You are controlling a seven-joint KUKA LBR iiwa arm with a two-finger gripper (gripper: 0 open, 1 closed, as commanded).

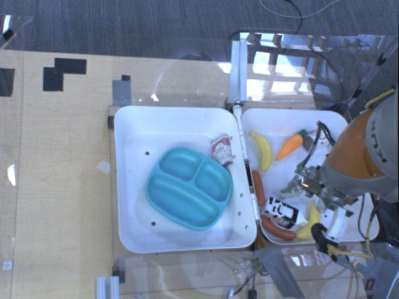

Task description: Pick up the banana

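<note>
The banana [264, 149] is yellow and lies lengthwise near the left wall of the right bin [336, 118], toward the back. My gripper [299, 184] hangs over the middle of that bin, to the right of the banana and nearer the front, apart from it. The grey arm with its orange band [352, 157] comes in from the right and hides the bin's right part.
An orange carrot [289, 146] lies just right of the banana. Two red sausages [257, 187] [277, 230], a black-and-white item [283, 212] and a second yellow piece [310, 220] crowd the bin's front. The left bin [134, 167] holds a blue divided plate [189, 187] and a small packet [222, 149].
</note>
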